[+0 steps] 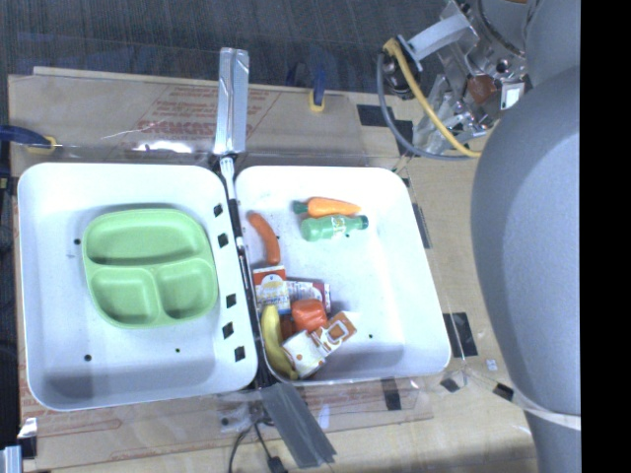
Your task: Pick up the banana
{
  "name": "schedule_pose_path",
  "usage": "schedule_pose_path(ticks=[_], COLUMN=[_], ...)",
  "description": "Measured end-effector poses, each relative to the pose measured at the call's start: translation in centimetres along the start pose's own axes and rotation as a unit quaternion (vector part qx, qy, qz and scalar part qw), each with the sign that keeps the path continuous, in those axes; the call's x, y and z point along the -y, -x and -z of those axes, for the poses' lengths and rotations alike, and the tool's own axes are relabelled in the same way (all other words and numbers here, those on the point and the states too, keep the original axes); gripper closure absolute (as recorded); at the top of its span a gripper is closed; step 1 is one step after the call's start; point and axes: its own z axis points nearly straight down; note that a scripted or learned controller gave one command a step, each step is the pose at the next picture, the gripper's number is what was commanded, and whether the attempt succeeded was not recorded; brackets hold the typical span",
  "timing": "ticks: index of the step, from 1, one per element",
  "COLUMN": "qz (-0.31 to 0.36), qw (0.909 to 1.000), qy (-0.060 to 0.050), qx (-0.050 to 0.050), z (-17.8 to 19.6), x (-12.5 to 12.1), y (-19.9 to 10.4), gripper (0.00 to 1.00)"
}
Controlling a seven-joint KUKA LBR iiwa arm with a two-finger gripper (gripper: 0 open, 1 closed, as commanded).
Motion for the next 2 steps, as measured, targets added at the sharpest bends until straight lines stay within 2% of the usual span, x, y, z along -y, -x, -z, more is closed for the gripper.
schedule_pose_path(ticks=[1,2], qz=[0.026,0.038], qw=[0.9997,0.9993], qy=[0.000,0.002], qx=[0.001,-0.001], z=[-8.3,-11.1], x=[8.8,16.0], y=[-2.5,-4.3], gripper=[1.00,1.00])
